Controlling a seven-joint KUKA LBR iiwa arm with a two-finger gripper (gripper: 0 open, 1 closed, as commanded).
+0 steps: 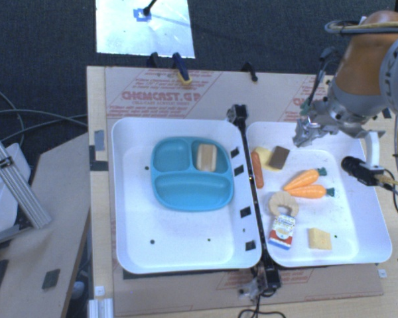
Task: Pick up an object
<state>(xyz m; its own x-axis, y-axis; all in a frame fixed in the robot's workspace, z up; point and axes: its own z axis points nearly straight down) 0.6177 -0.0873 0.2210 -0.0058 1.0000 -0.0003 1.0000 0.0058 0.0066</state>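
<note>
Above the far edge of the right bin (358,247), my claw (304,136) hangs over no object; if its tips are apart or together, I cannot tell. Near it lie a brown block (278,156), a sausage (257,168) and two carrots (306,184). On the bench (186,88) board I read "CHEMCAST GP".
</note>
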